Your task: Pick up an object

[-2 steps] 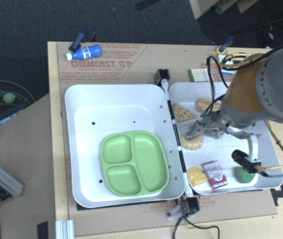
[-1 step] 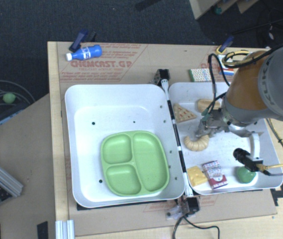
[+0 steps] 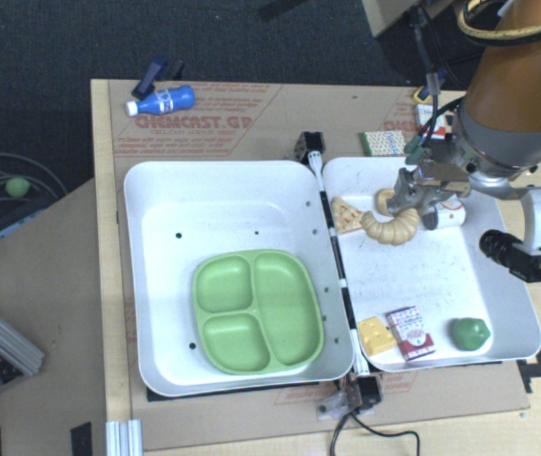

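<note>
While the hand [image 3: 413,196] hangs low, croissant [image 3: 393,226] just beneath it, grip state unclear.

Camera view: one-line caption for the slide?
Claw low over a croissant in the right bin; green tray in the left bin.

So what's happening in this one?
The grey arm reaches in from the right, and its gripper is low over the right bin, right at a croissant near the bin's far left. A cracker lies beside it; a cheese wedge, a small red packet and a green pepper sit along the near edge. The left bin holds a green divided plate.
</note>
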Controlling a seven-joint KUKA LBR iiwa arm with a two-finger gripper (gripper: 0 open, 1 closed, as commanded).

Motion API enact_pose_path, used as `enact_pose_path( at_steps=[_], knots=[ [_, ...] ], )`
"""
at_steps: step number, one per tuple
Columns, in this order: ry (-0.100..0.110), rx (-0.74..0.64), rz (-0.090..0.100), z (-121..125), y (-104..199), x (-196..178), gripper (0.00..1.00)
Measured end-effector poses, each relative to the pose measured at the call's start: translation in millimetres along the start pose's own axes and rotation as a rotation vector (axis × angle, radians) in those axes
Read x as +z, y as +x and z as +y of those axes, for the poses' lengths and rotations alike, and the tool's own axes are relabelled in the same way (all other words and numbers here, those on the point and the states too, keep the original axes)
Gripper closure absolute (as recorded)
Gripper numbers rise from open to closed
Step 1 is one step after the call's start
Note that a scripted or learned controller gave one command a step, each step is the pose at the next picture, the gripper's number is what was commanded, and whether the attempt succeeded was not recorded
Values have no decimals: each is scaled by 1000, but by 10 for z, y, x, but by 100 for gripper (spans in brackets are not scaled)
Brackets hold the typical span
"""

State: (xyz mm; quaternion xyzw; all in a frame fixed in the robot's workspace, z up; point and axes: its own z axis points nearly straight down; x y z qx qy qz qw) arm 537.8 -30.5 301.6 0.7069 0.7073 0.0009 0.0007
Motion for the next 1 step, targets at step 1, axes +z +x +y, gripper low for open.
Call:
enact_pose_path(
  at_steps=[1],
  knots=[
    [5, -1, 1, 111, 424, 643, 100]
  ],
)
